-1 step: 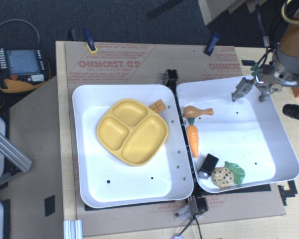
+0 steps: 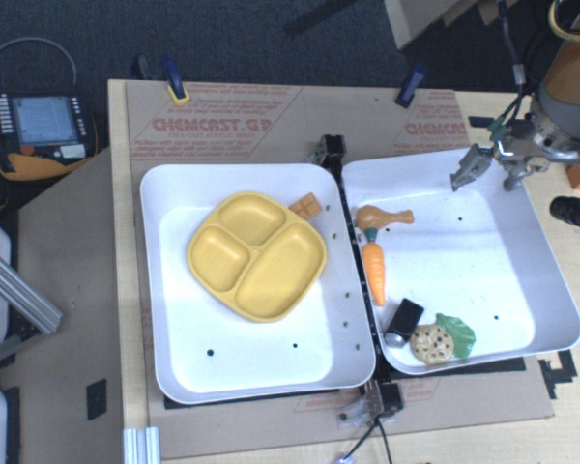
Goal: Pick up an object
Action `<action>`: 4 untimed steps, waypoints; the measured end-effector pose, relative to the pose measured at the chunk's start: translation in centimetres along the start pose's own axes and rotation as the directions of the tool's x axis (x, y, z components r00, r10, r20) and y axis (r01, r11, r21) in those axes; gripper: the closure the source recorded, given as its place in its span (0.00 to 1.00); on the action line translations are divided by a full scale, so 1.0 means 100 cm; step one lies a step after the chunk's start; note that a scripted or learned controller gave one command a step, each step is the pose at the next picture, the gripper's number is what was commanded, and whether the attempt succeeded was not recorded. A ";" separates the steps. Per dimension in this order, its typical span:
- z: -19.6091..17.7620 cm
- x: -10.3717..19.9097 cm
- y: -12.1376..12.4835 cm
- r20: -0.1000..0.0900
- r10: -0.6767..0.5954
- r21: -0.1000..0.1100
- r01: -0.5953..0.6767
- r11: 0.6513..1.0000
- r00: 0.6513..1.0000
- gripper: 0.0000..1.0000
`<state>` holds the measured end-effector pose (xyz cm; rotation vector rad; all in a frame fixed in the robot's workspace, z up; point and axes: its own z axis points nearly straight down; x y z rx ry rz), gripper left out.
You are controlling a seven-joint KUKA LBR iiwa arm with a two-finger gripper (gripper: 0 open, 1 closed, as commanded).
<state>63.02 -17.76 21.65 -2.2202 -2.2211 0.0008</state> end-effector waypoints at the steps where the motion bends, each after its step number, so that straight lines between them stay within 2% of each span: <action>1: 0.060 0.004 0.001 0.000 -0.001 0.001 0.001 1.000 1.000 0.00; 2: 0.119 0.004 -0.003 0.002 0.000 -0.002 0.000 1.000 1.000 0.00; 3: 0.125 0.002 0.000 0.005 0.000 -0.008 0.000 1.000 1.000 0.00; 4: 0.110 0.003 0.004 0.004 -0.001 -0.020 0.001 1.000 1.000 1.00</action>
